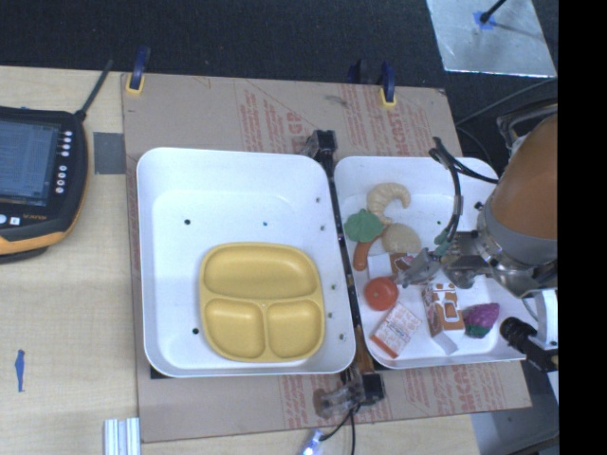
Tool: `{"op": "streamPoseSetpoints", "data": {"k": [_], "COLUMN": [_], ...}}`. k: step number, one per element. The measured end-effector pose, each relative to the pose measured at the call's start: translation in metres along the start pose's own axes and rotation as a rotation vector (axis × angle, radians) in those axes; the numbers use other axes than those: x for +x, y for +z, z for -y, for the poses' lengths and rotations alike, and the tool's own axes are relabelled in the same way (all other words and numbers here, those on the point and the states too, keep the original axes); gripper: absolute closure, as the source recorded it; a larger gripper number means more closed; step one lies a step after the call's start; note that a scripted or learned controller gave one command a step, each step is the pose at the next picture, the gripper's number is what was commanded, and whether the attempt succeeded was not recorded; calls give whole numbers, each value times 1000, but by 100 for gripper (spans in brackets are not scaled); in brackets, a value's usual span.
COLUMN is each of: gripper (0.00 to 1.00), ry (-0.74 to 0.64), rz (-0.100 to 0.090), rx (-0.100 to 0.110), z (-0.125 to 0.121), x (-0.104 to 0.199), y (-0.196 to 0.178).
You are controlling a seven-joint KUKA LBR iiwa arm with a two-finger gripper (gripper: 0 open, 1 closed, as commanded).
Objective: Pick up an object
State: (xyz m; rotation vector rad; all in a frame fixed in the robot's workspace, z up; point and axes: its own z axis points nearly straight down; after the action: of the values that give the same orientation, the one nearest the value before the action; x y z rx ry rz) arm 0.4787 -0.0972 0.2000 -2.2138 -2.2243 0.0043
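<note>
The right white bin [471, 173] holds several toy foods: a tan croissant [389, 195], a green leafy piece [363, 226] on an orange carrot [361, 255], a beige roll [402, 239], a red tomato [381, 293], a small white and red packet [396, 330], a brown and white carton [443, 309] and a purple grape bunch [481, 318]. My gripper [424, 270] hangs low over this bin, between the roll and the carton, just right of the tomato. The arm's grey wrist [507, 254] and orange band [533, 188] cover the bin's right side.
The left white bin [171, 188] holds a yellow divided tray [263, 301]. A teach pendant [33, 178] lies on the bench at far left. Blue clamps [387, 81] pin the cardboard sheet at the back. A black bracket [323, 144] sits between the bins.
</note>
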Motion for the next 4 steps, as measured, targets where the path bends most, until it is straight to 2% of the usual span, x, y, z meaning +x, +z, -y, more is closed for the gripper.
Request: {"op": "streamPoseSetpoints", "data": {"k": [1,2,3,4], "gripper": [0,0,0,0], "ry": [-3,2,2,1], "rz": [-3,2,6,0], "rx": [-9,-4,-15,-2], "z": [-53,-107,-76,-169], "x": [-17,-92,-109,-104], "y": [98,40,81,107]}}
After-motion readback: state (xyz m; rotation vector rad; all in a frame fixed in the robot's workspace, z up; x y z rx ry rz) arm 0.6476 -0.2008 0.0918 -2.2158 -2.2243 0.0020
